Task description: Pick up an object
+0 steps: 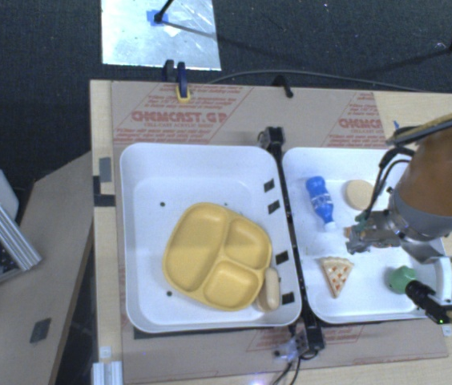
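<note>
Red "CHEMCAST" lettering marks the board (179, 117); the hand's (360, 237) grip state is unclear.

text: "CHEMCAST GP" | red print | on bench sheet (210, 107)

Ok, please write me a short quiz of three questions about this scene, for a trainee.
1. True or false: the yellow tray lies in the left bin.
2. What lies nearest the gripper? A) blue bottle B) pizza slice C) bread roll
3. Fill in: the green object lies in the ___ bin.

Key: 1 true; 2 B; 3 right.
</note>
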Available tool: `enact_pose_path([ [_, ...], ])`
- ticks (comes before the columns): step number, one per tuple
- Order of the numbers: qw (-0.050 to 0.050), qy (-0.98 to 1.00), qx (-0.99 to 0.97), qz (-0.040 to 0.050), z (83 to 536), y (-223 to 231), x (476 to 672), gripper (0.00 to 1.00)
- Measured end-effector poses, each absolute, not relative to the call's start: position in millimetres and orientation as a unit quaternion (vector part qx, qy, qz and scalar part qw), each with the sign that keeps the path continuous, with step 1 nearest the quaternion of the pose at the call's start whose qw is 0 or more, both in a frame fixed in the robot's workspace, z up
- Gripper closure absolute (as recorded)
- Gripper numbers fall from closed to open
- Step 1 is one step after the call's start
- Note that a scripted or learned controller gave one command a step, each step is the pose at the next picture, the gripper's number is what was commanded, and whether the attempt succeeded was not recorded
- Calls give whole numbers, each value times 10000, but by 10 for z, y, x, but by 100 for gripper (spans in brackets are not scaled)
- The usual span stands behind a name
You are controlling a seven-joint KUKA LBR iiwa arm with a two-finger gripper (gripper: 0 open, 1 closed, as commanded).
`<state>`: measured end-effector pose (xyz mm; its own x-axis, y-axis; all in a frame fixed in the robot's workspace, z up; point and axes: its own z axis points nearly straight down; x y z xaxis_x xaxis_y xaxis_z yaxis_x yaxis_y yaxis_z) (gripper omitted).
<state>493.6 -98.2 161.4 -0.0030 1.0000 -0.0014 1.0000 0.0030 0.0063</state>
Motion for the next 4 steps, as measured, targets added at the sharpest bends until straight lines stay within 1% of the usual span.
enact_pose_path([
  [1, 32, 7087, 7055, 22, 2203, -987, 5044, 100],
  [2, 37, 7087, 7055, 27, 2845, -962, 5073, 100],
  [3, 11, 7100, 7042, 12, 2718, -527, 5290, 100],
  [4, -7, 7103, 7039, 5, 2517, 15, 5324, 100],
])
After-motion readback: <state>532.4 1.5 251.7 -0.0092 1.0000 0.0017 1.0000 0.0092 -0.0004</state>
